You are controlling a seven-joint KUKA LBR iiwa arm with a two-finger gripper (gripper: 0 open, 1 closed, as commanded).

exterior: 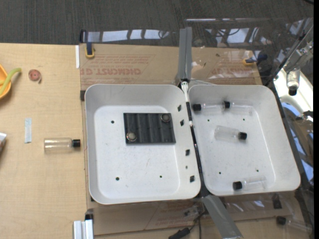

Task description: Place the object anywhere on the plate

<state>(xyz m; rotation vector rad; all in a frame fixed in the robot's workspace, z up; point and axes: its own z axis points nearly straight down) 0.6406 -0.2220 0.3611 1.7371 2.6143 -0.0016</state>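
Observation:
A dark ridged plate [149, 128] lies flat in the left bin [99, 183], toward its far side. Two small round silver pieces rest on the plate, one at its far right corner [165, 117] and one at its near left corner [131, 136]. Several clear vials with black caps lie in the right bin [279, 148]. One vial is near the far wall [212, 105], one in the middle [230, 133], and one by the near wall [249, 184].
Another clear vial [61, 143] lies on the wooden bench left of the bins, near a small strip [28, 130] and a red disc [34, 74]. A yellow object [5, 81] sits at the far left edge. Cardboard lies under the bins.

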